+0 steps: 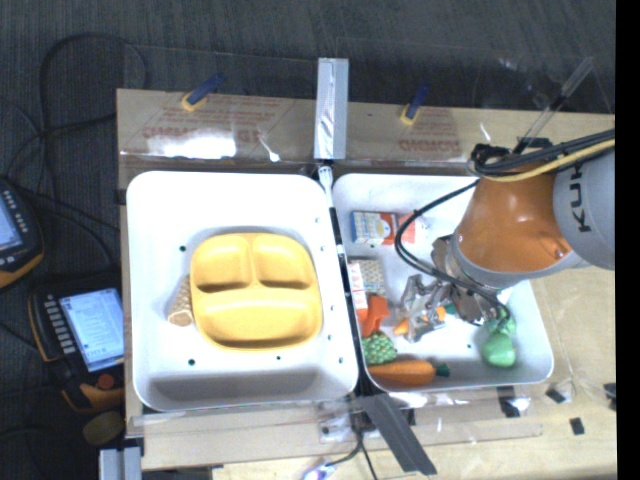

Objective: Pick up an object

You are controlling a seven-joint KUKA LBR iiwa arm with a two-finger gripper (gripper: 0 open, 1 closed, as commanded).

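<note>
- Pincer [425,313] low in right bin [530,368], grip state impossible to tell.
- Nearest target: carrot [400,372] at six o'clock of pincer, beside green toy [378,348].
- Best lowered straight, straddling one item, clear of neighbours.

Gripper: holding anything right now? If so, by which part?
Cannot tell. The gripper is low in the right bin among the toy food, but nothing clearly shows in its grasp.

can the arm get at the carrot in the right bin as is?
Probably yes. The carrot lies exposed on top by the bin's near wall, and the end effector hangs just above it; the wall may cramp the approach.
</note>
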